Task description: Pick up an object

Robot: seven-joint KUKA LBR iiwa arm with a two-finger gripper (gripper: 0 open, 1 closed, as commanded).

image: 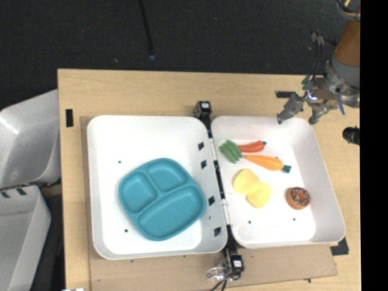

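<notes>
The right bin holds a small carrot with a green top, a larger orange carrot, two yellow pieces lying together, and a brown doughnut-like item. My gripper hangs above the bin's far right corner with its two fingers spread open and nothing between them. It is well apart from all the items.
The left bin holds a blue divided plate. A black clip sits at the far end of the seam between the bins. The wooden bench extends around both bins.
</notes>
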